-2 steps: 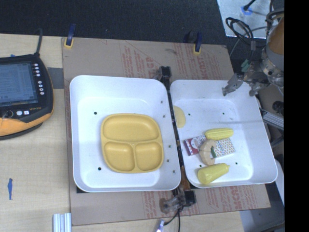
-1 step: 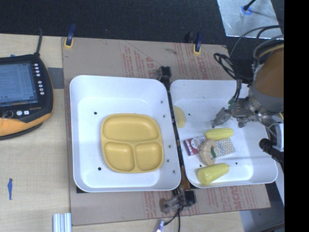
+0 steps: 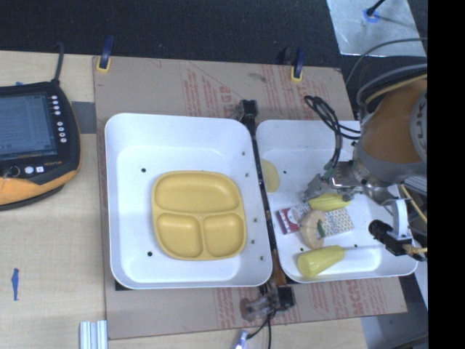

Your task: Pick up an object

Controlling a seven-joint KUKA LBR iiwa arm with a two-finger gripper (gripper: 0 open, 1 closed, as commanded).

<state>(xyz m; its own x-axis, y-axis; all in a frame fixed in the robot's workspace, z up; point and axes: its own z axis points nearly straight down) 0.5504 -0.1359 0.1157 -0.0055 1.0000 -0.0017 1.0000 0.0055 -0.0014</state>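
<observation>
A yellow corn cob point(image 3: 320, 261) lies near the front wall of the right bin point(image 3: 290, 140), long axis left to right, tip toward the arm. Just behind it sit a round packet point(image 3: 322, 227), a red wrapper point(image 3: 288, 219) and a small yellow piece point(image 3: 328, 203) under the gripper point(image 3: 336, 182); whether its jaws are open cannot be told. The left bin point(image 3: 127, 144) holds a yellow divided tray point(image 3: 197, 214). Both rest on cardboard point(image 3: 203, 86) over a pale wood desk point(image 3: 43, 267), a tablet point(image 3: 29, 140) at left, dark floor behind.

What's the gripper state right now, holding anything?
Gripper: low in the right bin, over a small yellow item; open, shut or holding cannot be told.
</observation>
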